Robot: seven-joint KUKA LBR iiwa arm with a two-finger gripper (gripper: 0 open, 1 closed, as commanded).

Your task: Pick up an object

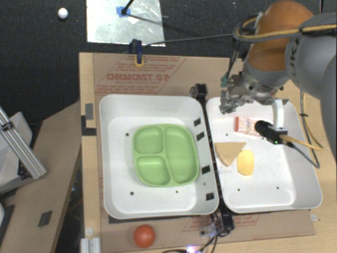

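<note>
Over the right bin (295,194), the gripper (227,105) is hovering, jaw state impossible to tell.
Descending here risks missing the box (245,125) or striking the rim.

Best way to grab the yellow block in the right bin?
Probably from straight above, gripping the yellow block across its narrow width, one finger on its right side. Its left edge sits against the tan wedge, so that finger has little room.

A brown cardboard sheet (152,73) covers the bench against a dark backdrop (42,46).
</note>
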